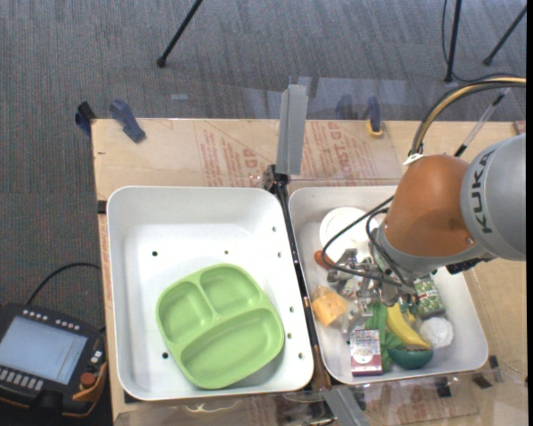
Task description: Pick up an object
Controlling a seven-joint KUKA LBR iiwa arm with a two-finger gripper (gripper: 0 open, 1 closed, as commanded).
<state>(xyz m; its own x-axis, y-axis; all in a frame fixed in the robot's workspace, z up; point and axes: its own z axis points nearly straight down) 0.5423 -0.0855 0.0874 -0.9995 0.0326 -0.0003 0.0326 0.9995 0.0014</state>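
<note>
Looking down from the fixed camera, two shallow white bins sit side by side on the bench. The left bin (133, 238) holds a light green divided plate (220, 325) with three compartments, lying flat toward the bin's near side.

The right bin (473, 327) is crowded. The grey arm (502, 201) with its orange band (431, 207) reaches in from the right and hangs over the middle of this bin, and the gripper (360, 278) points down among the clutter; whether it is spread or pinched together cannot be told, as metal parts and cables blur into the objects beneath it. Nothing can be seen gripped.

Partly hidden under the wrist lies a white round plate (342, 224) at the far side of the bin. Just beside the gripper's left is an orange-yellow wedge like a cheese block (330, 308). Nearer the front edge lie a small carton with a red and white label (365, 351), a yellow banana (401, 327), a green bowl-like item (410, 358), and a white round object (437, 331). A small green box (428, 300) sits close under the arm.
</note>
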